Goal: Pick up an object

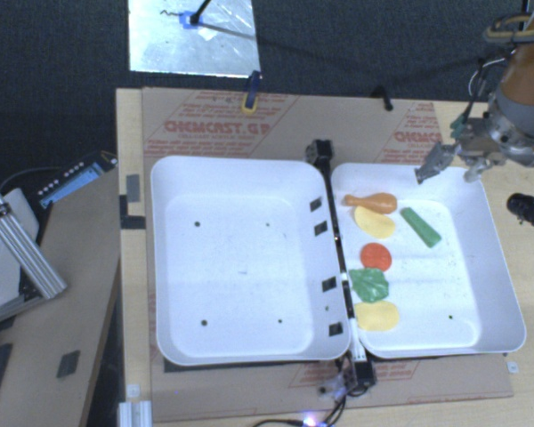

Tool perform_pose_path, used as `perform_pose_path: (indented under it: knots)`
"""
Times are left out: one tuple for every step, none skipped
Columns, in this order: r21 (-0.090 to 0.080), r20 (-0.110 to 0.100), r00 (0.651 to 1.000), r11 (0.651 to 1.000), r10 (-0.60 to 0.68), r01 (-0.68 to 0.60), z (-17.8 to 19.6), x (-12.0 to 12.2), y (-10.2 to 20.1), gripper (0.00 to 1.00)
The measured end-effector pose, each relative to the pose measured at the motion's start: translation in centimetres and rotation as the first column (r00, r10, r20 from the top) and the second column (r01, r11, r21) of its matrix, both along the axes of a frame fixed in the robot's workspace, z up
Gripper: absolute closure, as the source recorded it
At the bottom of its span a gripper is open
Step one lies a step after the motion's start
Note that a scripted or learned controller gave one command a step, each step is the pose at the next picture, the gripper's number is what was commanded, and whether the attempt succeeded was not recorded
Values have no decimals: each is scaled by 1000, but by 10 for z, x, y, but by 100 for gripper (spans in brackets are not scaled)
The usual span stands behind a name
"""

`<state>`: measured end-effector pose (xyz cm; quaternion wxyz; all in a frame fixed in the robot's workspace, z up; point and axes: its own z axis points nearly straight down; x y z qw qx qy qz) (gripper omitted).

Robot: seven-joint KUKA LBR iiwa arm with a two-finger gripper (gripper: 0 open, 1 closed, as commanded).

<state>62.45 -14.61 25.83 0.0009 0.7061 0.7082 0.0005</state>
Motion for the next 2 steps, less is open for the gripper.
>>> perform_pose_path:
  knots:
    - [4, -9, 1000, 1000, 5, -5, -149, 24, 36, 0]
    - [-4, 5, 1000, 1000, 2, -2, -171, 47, 61, 0]
